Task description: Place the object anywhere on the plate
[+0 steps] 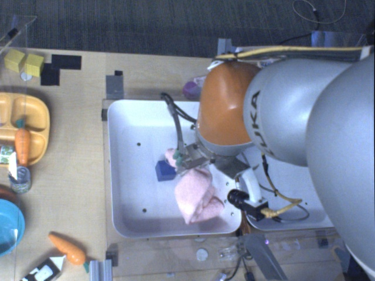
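1. Presently low over the left white bin (126,157): gripper (186,161), finger state impossible to tell, hidden under the wrist.
2. Pink cloth (196,196), crumpled, on the bin floor just below the gripper.
3. Blue block (164,170), just left of the gripper, beside the cloth.
4. Yellow divided plate (23,127) at far left of the counter (70,215), bearing a carrot (22,146).
5. Second carrot (69,248) near the bottom left.
6. Blue bowl (9,224) at the left edge.

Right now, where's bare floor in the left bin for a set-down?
Free: the white bin floor along its left wall and the top-left corner, plus the strip in front of the blue block. Crowded: the right half, where the pink cloth, the block and the gripper bunch under the arm.
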Controlling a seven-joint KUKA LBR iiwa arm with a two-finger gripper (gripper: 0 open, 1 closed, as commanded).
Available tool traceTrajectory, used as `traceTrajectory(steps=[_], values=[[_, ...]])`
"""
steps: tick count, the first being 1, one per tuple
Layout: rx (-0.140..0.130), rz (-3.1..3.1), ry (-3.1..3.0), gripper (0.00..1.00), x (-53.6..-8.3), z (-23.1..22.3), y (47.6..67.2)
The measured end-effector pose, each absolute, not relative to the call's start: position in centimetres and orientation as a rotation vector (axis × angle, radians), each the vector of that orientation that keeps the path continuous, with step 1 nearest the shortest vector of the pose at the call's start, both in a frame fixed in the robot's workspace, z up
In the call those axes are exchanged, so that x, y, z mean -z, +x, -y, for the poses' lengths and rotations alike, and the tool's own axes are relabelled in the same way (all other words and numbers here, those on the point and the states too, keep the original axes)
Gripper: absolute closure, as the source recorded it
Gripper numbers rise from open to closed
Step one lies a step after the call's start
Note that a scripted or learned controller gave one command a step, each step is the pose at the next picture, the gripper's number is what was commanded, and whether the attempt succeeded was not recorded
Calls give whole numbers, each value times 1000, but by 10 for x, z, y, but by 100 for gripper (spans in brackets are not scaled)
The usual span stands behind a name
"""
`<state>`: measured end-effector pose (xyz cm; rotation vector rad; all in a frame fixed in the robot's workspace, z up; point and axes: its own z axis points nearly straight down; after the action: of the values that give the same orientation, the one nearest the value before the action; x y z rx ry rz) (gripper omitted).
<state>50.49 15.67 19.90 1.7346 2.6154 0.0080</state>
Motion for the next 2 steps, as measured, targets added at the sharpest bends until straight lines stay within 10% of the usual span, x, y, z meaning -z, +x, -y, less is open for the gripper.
traceTrajectory(steps=[1, 2], values=[[-10, -2331, 2098, 100, -223, -78, 512], [-1, -2395, 2034, 100, -152, -196, 522]])
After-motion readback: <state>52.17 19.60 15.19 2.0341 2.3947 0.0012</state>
